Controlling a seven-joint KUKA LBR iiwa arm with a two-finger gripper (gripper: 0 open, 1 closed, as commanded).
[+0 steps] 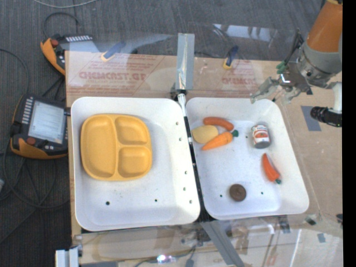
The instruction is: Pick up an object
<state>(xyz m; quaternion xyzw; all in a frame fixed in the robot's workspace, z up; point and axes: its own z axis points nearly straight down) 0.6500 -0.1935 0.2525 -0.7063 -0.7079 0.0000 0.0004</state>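
The right bin [289,149] holds several small items: a yellow potato-like piece [204,133], two orange carrots [218,141] [218,122], a small can with a red label [260,136], an orange-red pepper [271,168] and a brown round disc [238,192]. My gripper [276,89] hangs above the far right corner of that bin, over its rim, with its fingers spread apart and nothing between them. It is well clear of every item, the can being the closest.
The left bin [167,204] bears a yellow divided tray [116,147]. A metal post [184,65] stands at the back between the bins. Blue clamps [230,56] sit on the back board. Handheld pendants [39,128] lie off the bench at left.
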